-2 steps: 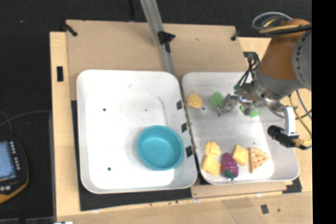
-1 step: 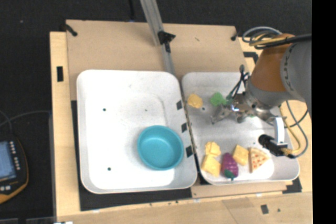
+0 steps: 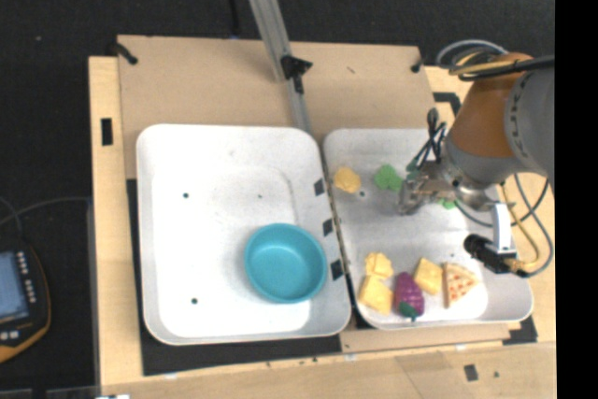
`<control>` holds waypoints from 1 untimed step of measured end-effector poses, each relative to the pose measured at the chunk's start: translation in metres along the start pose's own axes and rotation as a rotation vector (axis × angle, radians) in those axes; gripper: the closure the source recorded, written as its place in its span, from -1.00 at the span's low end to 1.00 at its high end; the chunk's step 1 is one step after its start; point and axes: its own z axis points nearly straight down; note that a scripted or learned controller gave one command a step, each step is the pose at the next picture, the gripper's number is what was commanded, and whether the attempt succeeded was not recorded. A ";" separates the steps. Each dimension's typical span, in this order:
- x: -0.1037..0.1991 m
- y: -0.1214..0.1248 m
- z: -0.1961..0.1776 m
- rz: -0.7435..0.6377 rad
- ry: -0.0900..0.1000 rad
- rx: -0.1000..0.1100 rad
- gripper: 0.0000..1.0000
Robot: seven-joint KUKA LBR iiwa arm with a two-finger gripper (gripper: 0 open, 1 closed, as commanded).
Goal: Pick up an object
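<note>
My pincer [image 3: 412, 198] hung low over the upper middle of the right bin [image 3: 374, 143], and from this slant I could not tell how far it was parted or whether it had anything in it. Just to its left lay a small green piece [image 3: 387, 176], and a second bit of green [image 3: 448, 200] peeped out on its right, mostly covered by my wrist, so its shape was hard to make out. Farther left, near the wall shared with the other bin, sat a small yellow lump [image 3: 347, 180]. Along the near edge of the same bin a row of toy food crowded together: two yellow chunks [image 3: 377, 281] stacked close, a purple bunch of grapes [image 3: 408, 293] touching them, a yellow cube [image 3: 428, 276], and a pizza slice [image 3: 457, 282] at the right end. My grey arm with its orange band [image 3: 481, 117] covered the bin's upper right corner. The left bin [image 3: 215, 163] held a blue bowl [image 3: 285, 262] toward its near right corner. Both bins rested on the tan worktop [image 3: 206, 79], whose right side was cut off.
</note>
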 end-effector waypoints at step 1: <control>-0.009 0.007 -0.061 -0.002 -0.002 -0.005 1.00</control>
